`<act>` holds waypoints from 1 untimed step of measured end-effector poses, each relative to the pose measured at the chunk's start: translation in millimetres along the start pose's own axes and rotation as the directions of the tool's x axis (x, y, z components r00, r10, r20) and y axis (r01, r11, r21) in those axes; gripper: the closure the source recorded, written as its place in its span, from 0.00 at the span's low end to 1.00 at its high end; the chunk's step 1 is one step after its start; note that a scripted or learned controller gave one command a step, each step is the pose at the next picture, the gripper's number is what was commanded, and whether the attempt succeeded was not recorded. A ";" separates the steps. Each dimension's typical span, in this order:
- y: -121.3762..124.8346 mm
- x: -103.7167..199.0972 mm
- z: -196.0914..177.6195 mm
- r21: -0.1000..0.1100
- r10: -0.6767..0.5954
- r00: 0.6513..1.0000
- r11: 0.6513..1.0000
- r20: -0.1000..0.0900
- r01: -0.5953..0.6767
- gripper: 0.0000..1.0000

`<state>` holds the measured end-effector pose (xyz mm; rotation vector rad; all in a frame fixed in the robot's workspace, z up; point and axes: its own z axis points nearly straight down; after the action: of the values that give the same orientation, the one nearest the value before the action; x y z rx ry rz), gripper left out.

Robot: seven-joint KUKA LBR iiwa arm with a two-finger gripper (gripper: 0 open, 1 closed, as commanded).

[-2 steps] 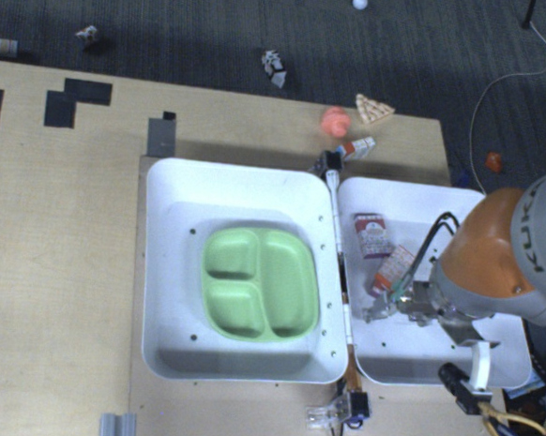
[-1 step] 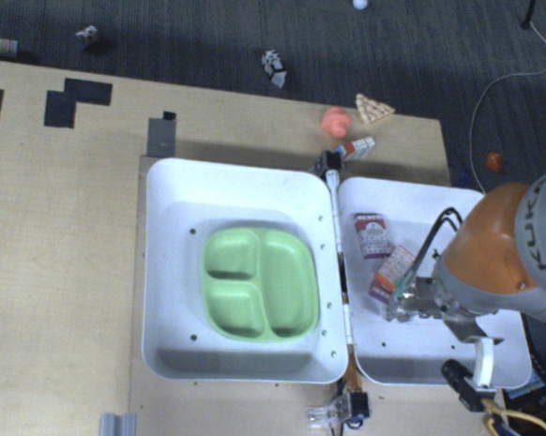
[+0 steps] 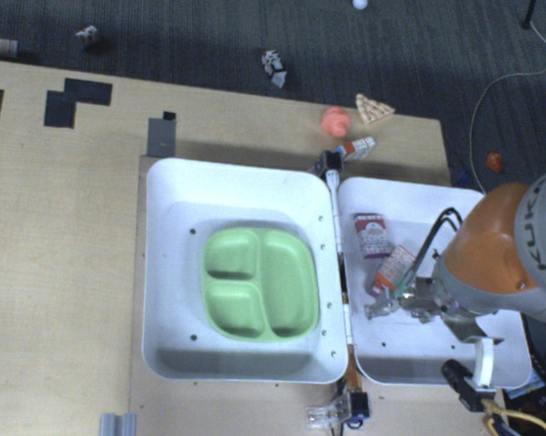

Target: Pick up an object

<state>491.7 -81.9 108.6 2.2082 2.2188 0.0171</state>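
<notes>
Camera view. Left bin [image 3: 171,251] holds a green tray [image 3: 258,282] with three compartments, lying flat. Right bin [image 3: 500,207] holds two small items near its left half: a red-and-white pack [image 3: 371,235] toward the far side, and just beside it, nearer the arm, a pale tube [image 3: 390,269] with a reddish end.

Arm over the right bin, orange band [image 3: 487,248] above the wrist. Gripper [image 3: 386,304] low in the bin, just beside the tube's near end. Contact unclear. Whether the gripper is wide, narrow or gripping: cannot tell, the tip is blurred and small. Nothing visibly held.

Likely target: tube. Long axis runs diagonally, from far-right down to near-left, reddish end toward the gripper. Judged light, probably a thin-walled package, somewhat slick; may dent or roll on the smooth bin floor if nudged sideways. Best hold: across the short width at mid-length, jaws square to the long axis.

The pack lies flat, long axis roughly front to back, slightly tilted. Judged light, stiff card; low profile makes an edge grip harder.
</notes>
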 end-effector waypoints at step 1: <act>-3.4 -5.0 21.8 0.008 0.003 1.000 1.000 0.000 -0.003 0.00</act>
<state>488.7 -86.9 86.8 2.2159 2.2189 0.0080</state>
